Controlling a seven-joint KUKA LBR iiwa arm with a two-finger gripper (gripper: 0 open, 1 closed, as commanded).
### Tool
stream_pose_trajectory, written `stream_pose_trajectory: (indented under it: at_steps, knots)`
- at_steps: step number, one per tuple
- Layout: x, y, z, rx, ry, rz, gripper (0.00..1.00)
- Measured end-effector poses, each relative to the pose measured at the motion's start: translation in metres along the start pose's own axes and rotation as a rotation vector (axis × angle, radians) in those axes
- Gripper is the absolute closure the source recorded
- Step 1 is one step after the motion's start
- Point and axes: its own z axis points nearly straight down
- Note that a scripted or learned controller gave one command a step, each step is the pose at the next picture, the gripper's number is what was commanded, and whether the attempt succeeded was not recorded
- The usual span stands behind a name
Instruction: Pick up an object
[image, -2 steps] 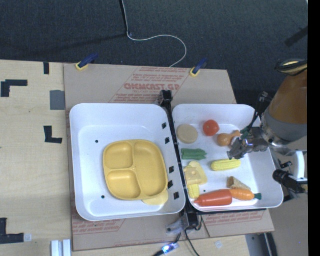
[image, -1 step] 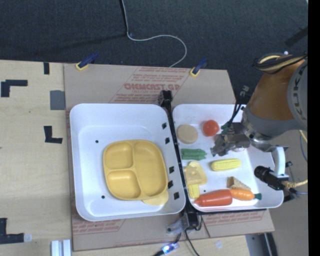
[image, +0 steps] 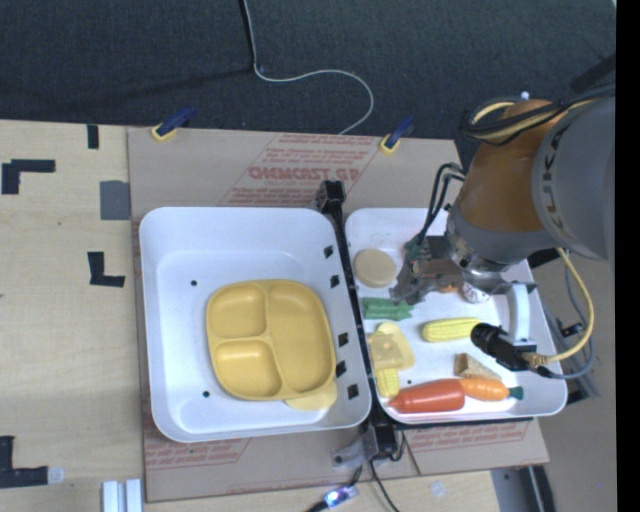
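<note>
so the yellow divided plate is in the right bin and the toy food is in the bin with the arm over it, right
Not quite. The camera view shows the yellow divided plate in the left bin. The toy food, such as the corn cob and carrot, does lie in the right bin under the arm.

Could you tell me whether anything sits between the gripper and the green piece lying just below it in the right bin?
Nothing visible does. The gripper hangs in the right bin directly above the green piece. The round tan piece lies to its left, and the corn cob to the right, both off that line.
</note>
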Motion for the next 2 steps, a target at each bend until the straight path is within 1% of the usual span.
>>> stream_pose_trajectory:
  at_steps: [1, 2]
  knots:
    - [0.058, 0.013, 0.007, 0.0, 0.0, -0.001, 1.0]
    - [0.122, 0.017, -0.004, -0.001, 0.0, -0.002, 1.0]
